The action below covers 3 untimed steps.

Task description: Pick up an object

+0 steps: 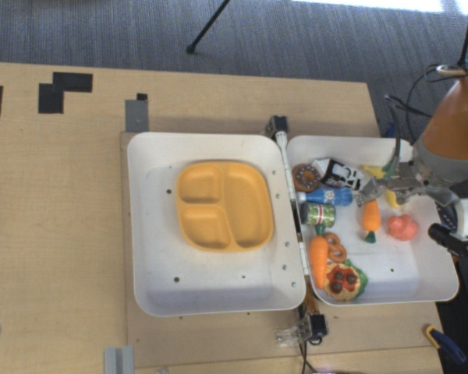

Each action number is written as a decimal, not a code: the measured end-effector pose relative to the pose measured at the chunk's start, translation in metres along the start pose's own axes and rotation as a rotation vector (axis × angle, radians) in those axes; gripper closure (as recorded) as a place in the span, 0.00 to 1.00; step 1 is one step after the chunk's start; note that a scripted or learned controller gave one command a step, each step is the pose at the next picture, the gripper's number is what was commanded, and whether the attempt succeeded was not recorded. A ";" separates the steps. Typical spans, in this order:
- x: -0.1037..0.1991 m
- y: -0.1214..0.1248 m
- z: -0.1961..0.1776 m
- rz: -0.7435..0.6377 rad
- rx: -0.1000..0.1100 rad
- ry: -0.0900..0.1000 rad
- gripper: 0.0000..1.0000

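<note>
The right bin [433,287] holds several toys. Along its left side lie a brown donut [305,177], a black-and-white item [339,173], a blue bottle [327,196], a green can [318,213], a pretzel [335,247], a long carrot [318,261] and a pizza slice [344,279]. A small orange carrot [370,217] and a pink lump [402,227] lie in the middle. My gripper [382,193] hangs low over the bin's back middle, just above the small carrot and beside a yellow piece [375,173]. Nothing visibly sits in its grasp.
The left bin [156,287] carries a yellow divided plate [222,206]. The grey arm with its orange band [452,123] covers the right bin's back right corner. Bare bin floor lies at the front right of the right bin.
</note>
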<state>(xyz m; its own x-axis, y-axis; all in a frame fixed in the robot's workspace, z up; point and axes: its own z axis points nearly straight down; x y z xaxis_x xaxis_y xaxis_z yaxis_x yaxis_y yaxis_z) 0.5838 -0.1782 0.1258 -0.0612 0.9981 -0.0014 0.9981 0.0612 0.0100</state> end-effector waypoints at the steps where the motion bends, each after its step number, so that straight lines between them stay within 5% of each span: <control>1: -0.006 -0.004 0.039 -0.086 0.004 -0.001 0.00; 2: -0.006 -0.003 0.028 -0.088 0.000 -0.002 1.00; 3: -0.006 -0.003 0.028 -0.088 0.000 -0.002 0.00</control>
<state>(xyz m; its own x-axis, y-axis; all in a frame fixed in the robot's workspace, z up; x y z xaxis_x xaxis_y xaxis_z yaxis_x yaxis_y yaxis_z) 0.5818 -0.1846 0.0976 -0.1488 0.9889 -0.0045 0.9888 0.1489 0.0094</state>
